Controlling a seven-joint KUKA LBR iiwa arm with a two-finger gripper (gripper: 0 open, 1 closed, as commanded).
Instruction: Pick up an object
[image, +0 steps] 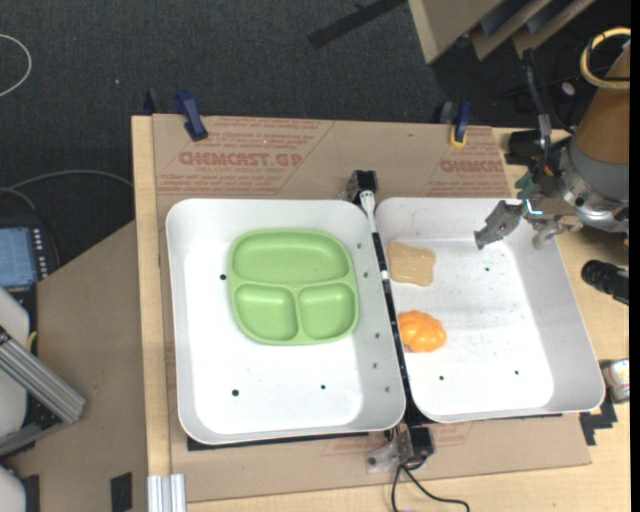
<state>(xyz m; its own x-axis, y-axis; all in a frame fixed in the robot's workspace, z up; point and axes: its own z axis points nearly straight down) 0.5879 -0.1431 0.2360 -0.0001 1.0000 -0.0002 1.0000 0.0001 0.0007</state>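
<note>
We see the tool (518, 222) hovering over the far right corner of the right bin (540, 330), its fingers spread and holding nothing. A tan piece (411, 265) and an orange piece (422, 331) lie near that bin's left wall. A green divided tray (293, 285) rests in the left bin (200, 360).

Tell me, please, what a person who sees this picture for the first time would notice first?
The green divided plate draws the eye first; it lies in the left bin. Next comes the orange object in the right bin, close to its left wall, with a tan piece just behind it. The pincer hangs over that bin's far right corner.
</note>
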